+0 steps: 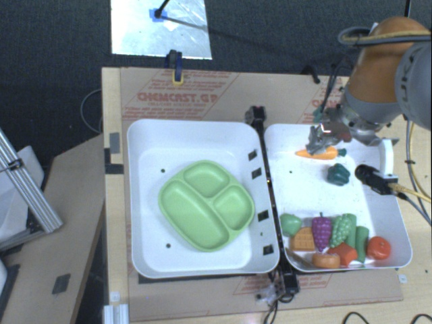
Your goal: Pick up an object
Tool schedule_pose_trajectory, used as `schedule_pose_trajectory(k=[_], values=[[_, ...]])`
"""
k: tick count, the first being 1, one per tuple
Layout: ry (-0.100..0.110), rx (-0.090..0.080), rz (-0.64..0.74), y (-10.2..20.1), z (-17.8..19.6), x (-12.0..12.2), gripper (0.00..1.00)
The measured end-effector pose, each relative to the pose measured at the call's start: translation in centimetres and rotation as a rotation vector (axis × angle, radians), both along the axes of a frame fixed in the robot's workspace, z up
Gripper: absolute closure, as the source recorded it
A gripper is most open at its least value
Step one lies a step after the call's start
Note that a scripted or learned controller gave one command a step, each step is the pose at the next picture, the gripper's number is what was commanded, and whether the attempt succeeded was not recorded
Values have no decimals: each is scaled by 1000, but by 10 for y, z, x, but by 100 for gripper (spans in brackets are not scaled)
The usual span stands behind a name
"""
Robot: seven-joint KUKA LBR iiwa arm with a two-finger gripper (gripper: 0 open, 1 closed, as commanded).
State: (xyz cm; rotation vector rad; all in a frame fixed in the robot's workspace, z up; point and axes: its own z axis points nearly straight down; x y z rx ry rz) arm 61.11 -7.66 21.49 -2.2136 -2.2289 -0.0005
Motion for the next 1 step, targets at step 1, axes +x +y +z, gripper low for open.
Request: schedule_pose_trajectory(k=[1], values=[[-2, 0, 0, 12, 11, 0, 100]])
